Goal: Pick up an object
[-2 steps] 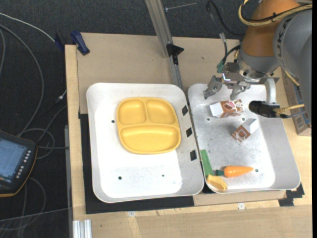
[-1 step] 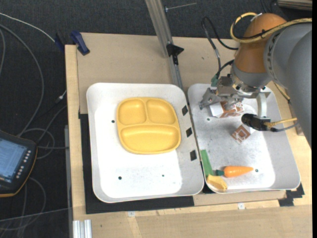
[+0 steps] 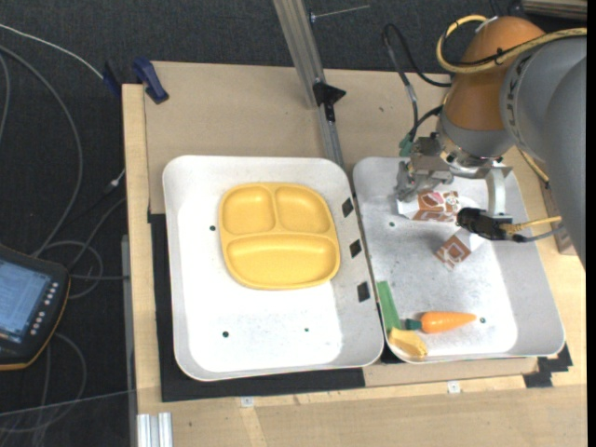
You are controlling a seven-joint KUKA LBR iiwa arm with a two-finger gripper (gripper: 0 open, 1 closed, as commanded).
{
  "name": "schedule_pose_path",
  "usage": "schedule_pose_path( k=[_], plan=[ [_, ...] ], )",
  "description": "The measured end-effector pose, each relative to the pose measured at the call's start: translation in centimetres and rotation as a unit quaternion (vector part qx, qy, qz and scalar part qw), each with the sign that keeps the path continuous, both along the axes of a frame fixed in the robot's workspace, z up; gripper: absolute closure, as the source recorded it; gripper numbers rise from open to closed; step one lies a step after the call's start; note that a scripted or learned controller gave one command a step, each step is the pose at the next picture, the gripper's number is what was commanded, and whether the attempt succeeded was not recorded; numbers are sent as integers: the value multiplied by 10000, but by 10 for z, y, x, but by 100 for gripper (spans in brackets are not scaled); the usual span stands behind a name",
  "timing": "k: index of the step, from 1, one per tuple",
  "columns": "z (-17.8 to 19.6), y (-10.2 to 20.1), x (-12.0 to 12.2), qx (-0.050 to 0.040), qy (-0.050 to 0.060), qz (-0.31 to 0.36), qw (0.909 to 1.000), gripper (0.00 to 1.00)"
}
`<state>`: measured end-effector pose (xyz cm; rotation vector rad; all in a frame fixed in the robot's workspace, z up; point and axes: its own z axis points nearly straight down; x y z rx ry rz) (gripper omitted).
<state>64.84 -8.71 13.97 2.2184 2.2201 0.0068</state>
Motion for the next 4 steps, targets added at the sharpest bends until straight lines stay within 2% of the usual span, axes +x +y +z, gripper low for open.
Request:
schedule_pose_path(
  k=[1,2,3,4],
  plan=[
    [65,-2,4,-10,-21,3,10000,100],
    [106,-1,6,-8,-9,3,10000,100],
    [96,54,-17,7,46,23,10000,100],
    [101,112,-44,15,42,31,10000,100]
  ],
)
